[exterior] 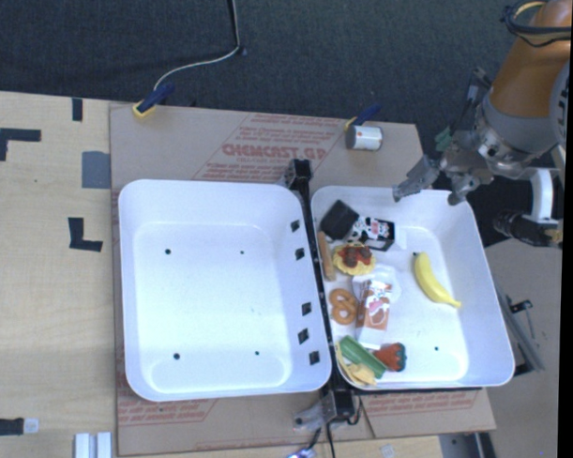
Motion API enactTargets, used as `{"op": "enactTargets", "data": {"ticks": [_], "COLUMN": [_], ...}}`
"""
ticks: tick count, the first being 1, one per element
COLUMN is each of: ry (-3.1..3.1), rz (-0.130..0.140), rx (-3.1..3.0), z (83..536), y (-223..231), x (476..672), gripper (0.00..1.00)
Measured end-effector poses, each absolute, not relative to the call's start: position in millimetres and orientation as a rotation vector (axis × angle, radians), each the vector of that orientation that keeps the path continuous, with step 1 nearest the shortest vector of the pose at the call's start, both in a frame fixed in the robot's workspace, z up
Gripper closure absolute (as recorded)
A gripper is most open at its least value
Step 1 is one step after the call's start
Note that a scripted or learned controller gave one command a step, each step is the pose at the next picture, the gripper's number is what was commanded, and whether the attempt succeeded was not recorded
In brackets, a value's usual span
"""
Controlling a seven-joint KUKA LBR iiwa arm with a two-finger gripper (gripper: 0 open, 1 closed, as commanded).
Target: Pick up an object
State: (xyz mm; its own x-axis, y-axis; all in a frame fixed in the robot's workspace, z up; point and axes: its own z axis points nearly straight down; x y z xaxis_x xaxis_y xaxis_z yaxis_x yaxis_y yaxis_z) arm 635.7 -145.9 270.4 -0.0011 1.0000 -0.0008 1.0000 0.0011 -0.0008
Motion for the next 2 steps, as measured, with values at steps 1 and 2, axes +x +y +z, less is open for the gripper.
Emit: {"op": "enactTargets", "data": {"ticks": [1, 2], "ry": [2.237, 2.224], "rz": [-0.019, -0.005], "rx": [2.235, 2.225], "z": [109, 83], "y": [-104, -95], "x": [554.1, 500.0], "gripper": [0.00, 0.00]}}
